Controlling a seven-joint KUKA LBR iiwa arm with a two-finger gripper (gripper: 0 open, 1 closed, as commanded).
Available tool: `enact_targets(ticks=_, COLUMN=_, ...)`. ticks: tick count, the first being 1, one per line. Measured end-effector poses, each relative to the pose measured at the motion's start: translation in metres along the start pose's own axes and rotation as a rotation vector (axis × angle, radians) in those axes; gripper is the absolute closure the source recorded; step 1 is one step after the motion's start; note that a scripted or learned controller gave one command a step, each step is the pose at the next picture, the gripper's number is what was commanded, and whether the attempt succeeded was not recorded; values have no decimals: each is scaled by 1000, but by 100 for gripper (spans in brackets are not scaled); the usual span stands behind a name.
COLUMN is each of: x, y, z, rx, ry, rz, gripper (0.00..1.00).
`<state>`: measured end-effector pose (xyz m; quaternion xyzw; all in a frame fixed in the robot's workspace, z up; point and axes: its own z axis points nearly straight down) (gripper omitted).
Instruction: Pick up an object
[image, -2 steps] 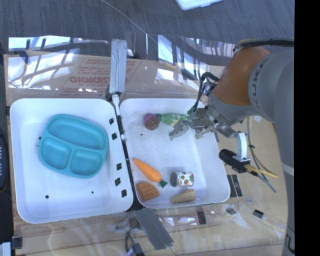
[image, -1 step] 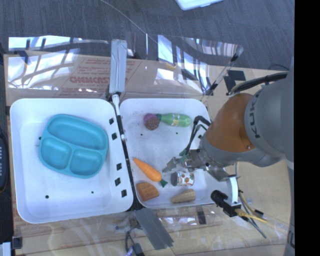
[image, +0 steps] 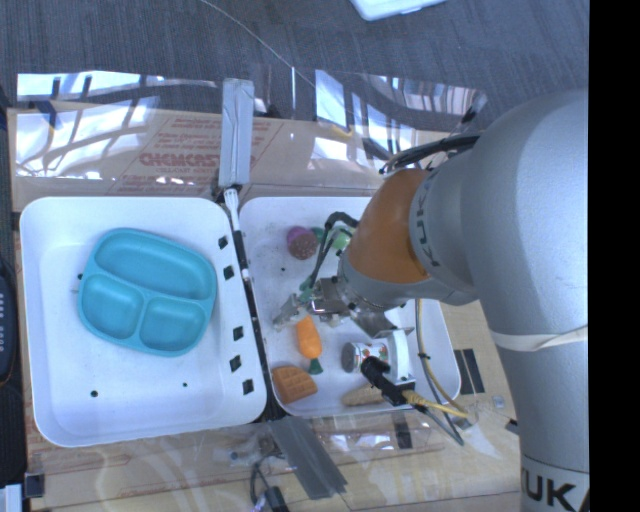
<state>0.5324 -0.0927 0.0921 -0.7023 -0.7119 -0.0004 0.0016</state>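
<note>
Camera view: gripper (image: 300, 308) low in right bin (image: 268, 215), jaw state cannot be told; toy carrot (image: 309, 339) just beside it at 5 o'clock, loose on the floor, likely light, stiff, smooth; best taken across its narrow middle

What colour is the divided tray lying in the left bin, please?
Light blue; the divided tray shows plainly in the camera view, in the left bin.
</note>
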Motion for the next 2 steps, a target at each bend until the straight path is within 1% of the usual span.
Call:
enact_targets(ticks=1, x=-2, y=-1, z=-9, rx=3, ry=-1, rz=-2, gripper=100)
enact_targets(ticks=2, x=53, y=55, z=-104, rx=-7, ry=-1, rz=2, gripper=100)
